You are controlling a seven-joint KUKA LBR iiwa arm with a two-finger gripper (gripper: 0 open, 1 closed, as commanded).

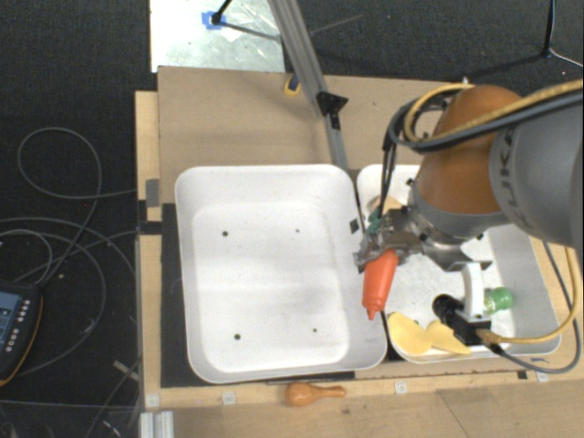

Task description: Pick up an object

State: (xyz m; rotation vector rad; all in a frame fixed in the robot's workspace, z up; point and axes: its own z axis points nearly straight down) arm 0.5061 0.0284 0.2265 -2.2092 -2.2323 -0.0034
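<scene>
The arm reaches in from the right, its orange band bulking over the far part of the right bin (368,182). The gripper (380,253) hangs at the left edge of that bin, just over the line where the two bins meet. Its jaws are closed on the thick upper end of an orange carrot-shaped toy (377,286). The toy hangs tilted, its pointed tip down and slightly to the left, crossing the right rim of the left bin (265,272).

The left bin's white floor shows four small dark dots. In the right bin, a pale yellow curved piece (415,335) lies in the near left corner, just beyond and to the right of the toy's tip. A green object (498,298) sits further right, partly hidden behind the robot's own hardware; its shape cannot be made out. The wrist and arm cover much of the rest of that bin.

On the tabletop (237,117), outside the bins and near the front edge, a small tan gourd-shaped thing (314,392) lies on its side. A grey pole (301,48) slants down from the far side and ends just beyond the gap between the bins, close to the far left of the wrist. Loose cables (64,190) and a dark handheld unit (16,322) lie on the floor well to the left.
</scene>
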